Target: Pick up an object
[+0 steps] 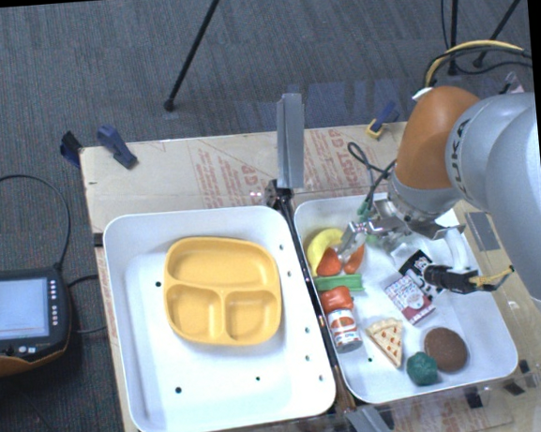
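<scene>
White left bin (pixel 142 363) holds your yellow divided tray (pixel 223 289); the right bin (pixel 488 332) holds the toy food. Whether your gripper (pixel 355 240) is open, you cannot tell.

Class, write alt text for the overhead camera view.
A grey robot arm reaches from the right, its gripper over toy food in the right white bin, near a banana. The left white bin holds a yellow divided plate.

Smooth glossy yellow plastic divided tray (pixel 224 289); matt white plastic bins (pixel 152 362); bare plywood bench top (pixel 192 175), unfinished.
</scene>
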You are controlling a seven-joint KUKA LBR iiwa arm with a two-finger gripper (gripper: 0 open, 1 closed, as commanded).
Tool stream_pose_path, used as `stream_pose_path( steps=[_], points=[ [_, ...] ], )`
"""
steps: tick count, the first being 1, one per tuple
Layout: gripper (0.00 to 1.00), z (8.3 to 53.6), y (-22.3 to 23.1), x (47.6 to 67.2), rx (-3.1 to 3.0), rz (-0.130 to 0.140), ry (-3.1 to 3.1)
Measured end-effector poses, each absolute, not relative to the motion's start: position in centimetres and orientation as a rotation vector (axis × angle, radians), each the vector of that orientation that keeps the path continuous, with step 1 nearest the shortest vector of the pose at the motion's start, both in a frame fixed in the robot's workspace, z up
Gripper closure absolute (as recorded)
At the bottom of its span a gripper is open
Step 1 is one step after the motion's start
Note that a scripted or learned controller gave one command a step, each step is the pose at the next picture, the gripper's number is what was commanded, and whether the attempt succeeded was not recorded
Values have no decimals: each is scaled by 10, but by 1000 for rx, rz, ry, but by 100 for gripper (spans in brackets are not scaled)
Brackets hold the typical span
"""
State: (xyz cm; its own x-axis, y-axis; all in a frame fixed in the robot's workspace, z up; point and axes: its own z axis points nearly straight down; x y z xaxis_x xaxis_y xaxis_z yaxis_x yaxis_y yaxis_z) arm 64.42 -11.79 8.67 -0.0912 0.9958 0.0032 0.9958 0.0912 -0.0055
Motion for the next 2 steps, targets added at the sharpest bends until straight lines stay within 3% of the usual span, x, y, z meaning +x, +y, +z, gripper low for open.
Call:
stream_pose_path(
  steps=[1,2],
  points=[
    [100,93,-117,644,-2111,4,-2312],
    [100,190,-74,646,-2115,-5,-2325]
  ],
)
